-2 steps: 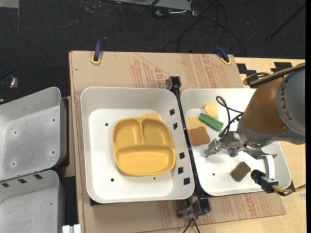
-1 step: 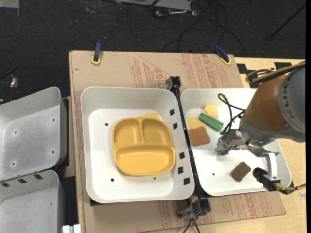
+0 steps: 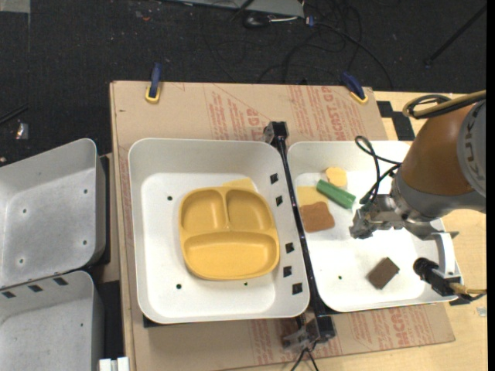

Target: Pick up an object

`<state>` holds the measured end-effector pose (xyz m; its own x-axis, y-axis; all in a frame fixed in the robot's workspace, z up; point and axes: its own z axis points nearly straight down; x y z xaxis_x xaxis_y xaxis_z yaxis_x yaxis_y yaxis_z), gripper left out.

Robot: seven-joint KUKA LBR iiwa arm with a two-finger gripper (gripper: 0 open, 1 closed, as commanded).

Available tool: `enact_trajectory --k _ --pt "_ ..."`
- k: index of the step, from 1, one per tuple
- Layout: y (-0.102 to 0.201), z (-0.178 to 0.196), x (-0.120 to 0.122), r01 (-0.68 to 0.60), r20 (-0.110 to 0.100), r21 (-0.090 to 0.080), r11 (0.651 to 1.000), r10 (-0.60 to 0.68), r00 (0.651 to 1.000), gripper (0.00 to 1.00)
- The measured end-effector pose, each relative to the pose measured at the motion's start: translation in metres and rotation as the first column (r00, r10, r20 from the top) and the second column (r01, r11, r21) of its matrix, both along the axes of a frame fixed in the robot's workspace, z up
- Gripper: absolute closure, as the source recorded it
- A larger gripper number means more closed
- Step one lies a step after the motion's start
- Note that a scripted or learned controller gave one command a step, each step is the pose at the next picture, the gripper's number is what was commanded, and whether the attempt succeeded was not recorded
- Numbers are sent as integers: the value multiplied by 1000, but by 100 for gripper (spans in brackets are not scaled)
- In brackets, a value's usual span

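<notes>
The right bin [image 3: 340,296] holds several small items: a green stick [image 3: 336,194], a yellow piece [image 3: 336,177] behind it, a tan piece [image 3: 310,195], a brown square [image 3: 317,218] and a dark brown block [image 3: 383,272]. My gripper [image 3: 363,226] hangs low over the bin's middle, just right of the brown square and above-left of the dark block. Its fingers point down and their gap is hidden from this angle. Nothing shows between them.
A yellow divided tray [image 3: 229,233] lies in the left bin [image 3: 155,284], over a pale yellow sheet [image 3: 241,185]. A black divider [image 3: 292,222] runs between the bins. Grey metal trays [image 3: 46,207] sit off the bench at left. Cables trail beside the arm.
</notes>
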<state>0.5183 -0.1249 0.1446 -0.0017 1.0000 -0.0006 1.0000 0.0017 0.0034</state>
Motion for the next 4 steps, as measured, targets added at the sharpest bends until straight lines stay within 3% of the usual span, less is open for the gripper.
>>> enact_trajectory --k 2,4 --pt "12 110 3 -2 4 -1 1000 2 1000 100" --pt "108 92 4 -6 -6 2 1000 6 1000 100"
